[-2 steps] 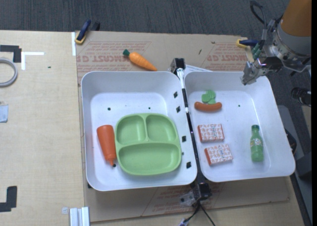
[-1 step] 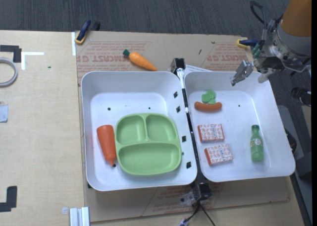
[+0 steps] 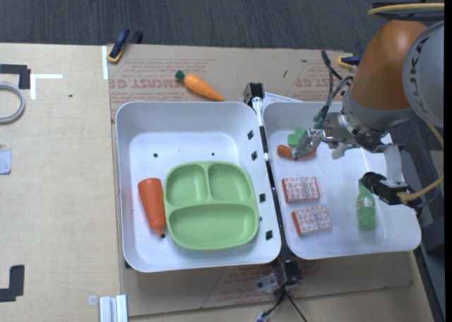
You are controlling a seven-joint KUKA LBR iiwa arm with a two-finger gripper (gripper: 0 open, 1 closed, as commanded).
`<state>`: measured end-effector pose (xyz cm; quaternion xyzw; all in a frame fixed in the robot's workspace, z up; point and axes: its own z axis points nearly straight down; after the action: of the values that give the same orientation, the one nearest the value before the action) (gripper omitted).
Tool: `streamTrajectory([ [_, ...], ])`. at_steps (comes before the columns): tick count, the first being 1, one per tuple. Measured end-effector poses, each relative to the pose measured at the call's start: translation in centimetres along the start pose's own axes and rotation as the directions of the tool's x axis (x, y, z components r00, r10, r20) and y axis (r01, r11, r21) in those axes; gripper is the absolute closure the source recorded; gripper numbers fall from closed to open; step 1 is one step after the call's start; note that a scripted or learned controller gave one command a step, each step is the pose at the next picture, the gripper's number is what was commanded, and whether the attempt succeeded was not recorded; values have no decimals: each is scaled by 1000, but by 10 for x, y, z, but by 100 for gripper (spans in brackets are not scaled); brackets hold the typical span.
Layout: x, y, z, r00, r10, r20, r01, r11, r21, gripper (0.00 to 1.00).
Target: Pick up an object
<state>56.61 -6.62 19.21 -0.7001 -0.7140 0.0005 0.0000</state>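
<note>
My gripper [image 3: 306,147] hangs low over the back left part of the right bin [image 3: 402,239]. Just to its left lies a small orange piece [image 3: 284,150], and a green piece [image 3: 296,135] sits right behind it; the gripper's tip partly covers where they meet. Two red boxes [image 3: 301,188] [image 3: 311,219] lie side by side nearer the bin's front. A green bottle [image 3: 366,207] lies by the right wall. In the left bin [image 3: 134,130] are a green divided plate [image 3: 210,204] and an orange cylinder [image 3: 151,204].
A toy carrot [image 3: 200,85] lies on the cardboard behind the left bin. A blue clip [image 3: 119,44] sits at the cardboard's back left corner. The arm's orange band [image 3: 388,66] looms over the right bin's back edge, with cables trailing along the right wall.
</note>
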Motion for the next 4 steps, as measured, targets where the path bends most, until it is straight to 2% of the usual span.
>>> streamTrajectory([
  [1,5,73,0,1000,-14,0,14,1000,0,0],
  [2,22,32,0,985,-172,-1,172,985,1,0],
  [3,22,32,0,985,-172,0,172,985,0,0],
  [4,-47,-30,84,893,-449,0,449,893,-1,0],
])
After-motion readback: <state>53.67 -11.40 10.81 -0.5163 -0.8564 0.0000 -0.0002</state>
